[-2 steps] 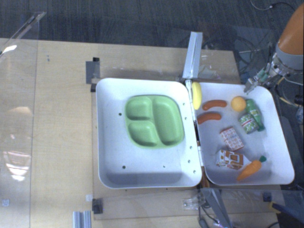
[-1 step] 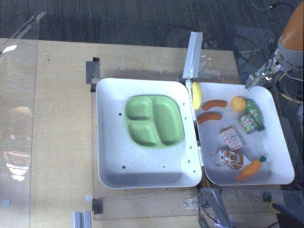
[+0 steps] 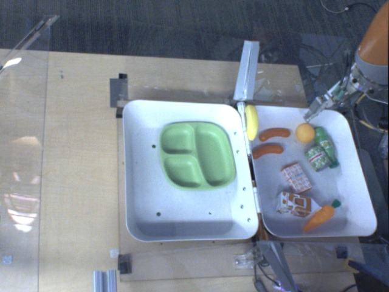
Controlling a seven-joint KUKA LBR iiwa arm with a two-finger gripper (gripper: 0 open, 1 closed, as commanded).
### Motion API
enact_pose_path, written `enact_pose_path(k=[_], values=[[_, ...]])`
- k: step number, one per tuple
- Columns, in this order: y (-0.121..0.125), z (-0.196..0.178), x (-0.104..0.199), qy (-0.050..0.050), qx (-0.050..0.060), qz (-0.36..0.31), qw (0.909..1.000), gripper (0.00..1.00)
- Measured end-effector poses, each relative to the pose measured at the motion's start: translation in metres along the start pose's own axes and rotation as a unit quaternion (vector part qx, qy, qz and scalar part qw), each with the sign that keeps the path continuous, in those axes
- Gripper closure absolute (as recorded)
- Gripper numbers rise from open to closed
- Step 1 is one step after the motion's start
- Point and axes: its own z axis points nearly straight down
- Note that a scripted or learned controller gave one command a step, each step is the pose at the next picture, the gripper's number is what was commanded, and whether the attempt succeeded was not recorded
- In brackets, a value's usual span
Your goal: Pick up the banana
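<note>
Seen from above the bench: my claw [image 3: 321,105] hangs over the right bin's [image 3: 358,181] far rim, holding nothing, well apart from the banana [image 3: 251,121], which lies upright along the inner wall beside two sausages [image 3: 270,142].

A robotics lab is indicated — a pale wooden bench [image 3: 73,163] is set on dark grey office carpet [image 3: 152,11], and two white bins [image 3: 137,221] are fixed to it with metal brackets [image 3: 246,72]. Loose cables [image 3: 346,5] are seen on the floor — and a clear panel [image 3: 24,132] is mounted at the bench's left.
</note>
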Motion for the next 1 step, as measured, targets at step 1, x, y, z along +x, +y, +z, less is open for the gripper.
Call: enact_pose_path(k=[1], values=[[-0.0052, 0.0676, 0.0007, 0.005, 0.004, -0.087, 0.9962, 0.0]])
